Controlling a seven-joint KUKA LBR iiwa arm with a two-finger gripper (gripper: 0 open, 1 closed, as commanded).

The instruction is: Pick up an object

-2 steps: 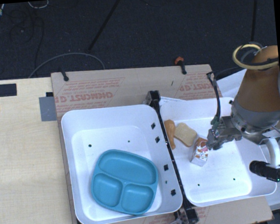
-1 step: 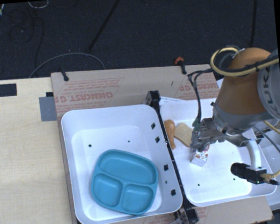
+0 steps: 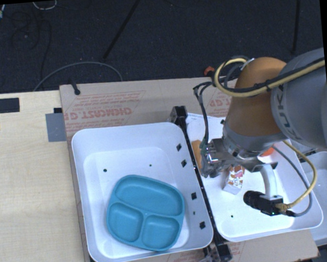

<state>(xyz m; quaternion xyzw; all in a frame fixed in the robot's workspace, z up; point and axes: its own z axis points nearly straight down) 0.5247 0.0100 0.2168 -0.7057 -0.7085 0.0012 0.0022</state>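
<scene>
My gripper [image 3: 213, 162] hangs low over the left part of the right bin [image 3: 242, 229], under the grey arm with its orange band [image 3: 258, 98]. Just to its right lies a small white carton with red print [image 3: 235, 180], tilted on the bin floor. An orange object [image 3: 196, 148] peeks out at the bin's left wall, right beside the gripper. A small red-orange piece [image 3: 267, 155] shows under the wrist on the right. Nothing can be seen held.
The left bin [image 3: 91, 157] holds a blue three-compartment plate [image 3: 145, 211]. A black divider rail [image 3: 194, 176] runs between the bins. A black connector with a yellow cable [image 3: 262, 202] hangs from the arm over the right bin's front.
</scene>
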